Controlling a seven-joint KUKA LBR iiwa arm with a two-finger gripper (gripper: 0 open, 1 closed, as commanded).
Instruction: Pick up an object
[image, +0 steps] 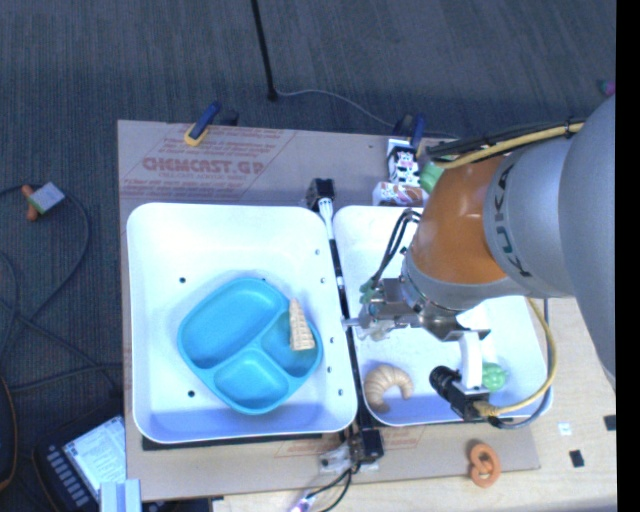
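We judge the tan, curved croissant-shaped toy the nearest target: it lies at the right white bin's near edge, long axis along that edge, just nearward of the gripper, whose grip we cannot tell.

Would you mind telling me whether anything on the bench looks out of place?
Yes: a small orange ring lies on the board outside the right bin, near its front corner. In the left bin, a tan wedge leans on the blue divided plate's rim.

Blue plate in a white bin (tan croissant nearby).
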